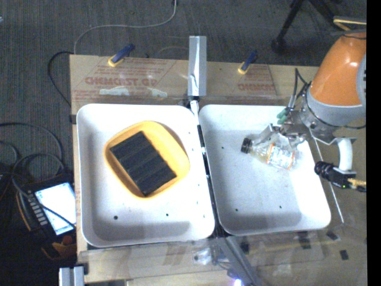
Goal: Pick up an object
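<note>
Approach step: gripper (pixel 290 126) low over clear bottle (pixel 269 149) near right bin (pixel 238 213) far edge; jaw state unclear. Next: descend, close on bottle body.

A small clear plastic bottle (pixel 271 151) with a dark cap lies on its side in the right white bin (pixel 268 207), near the bin's far right corner. Its cap points toward the bin's left edge; the crumpled-looking body, bearing what seems an orange-printed label, angles toward the right edge.

A square yellow dish (pixel 147 158) holding a ribbed black slab sits flat in the left white bin (pixel 98 219), about central.
</note>
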Action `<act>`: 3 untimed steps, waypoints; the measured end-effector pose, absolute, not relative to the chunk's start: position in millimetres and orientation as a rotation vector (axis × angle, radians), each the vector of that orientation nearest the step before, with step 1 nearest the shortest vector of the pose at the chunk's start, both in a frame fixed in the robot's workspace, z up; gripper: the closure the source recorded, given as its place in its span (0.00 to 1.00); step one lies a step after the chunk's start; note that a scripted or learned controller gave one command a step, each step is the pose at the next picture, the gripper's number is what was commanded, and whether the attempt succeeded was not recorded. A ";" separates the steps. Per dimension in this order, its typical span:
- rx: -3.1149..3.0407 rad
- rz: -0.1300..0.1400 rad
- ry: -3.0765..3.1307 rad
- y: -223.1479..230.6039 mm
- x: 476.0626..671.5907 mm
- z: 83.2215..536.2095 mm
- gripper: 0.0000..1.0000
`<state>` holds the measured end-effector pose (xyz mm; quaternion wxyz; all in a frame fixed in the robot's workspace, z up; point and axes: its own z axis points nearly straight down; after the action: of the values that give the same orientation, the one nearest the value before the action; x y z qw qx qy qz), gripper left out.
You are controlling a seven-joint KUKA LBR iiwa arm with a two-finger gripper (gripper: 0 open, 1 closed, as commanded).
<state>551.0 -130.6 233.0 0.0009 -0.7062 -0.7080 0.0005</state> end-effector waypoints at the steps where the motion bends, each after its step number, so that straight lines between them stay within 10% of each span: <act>1: -2.146 0.002 -2.290 -115.1 534.8 161.1 0.00; 2: -2.171 -0.001 -2.270 -142.7 518.4 189.8 0.00; 3: -2.170 0.003 -2.272 -182.6 583.9 117.2 0.00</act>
<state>583.9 -182.6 117.2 0.0000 -0.6906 -0.7232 0.0009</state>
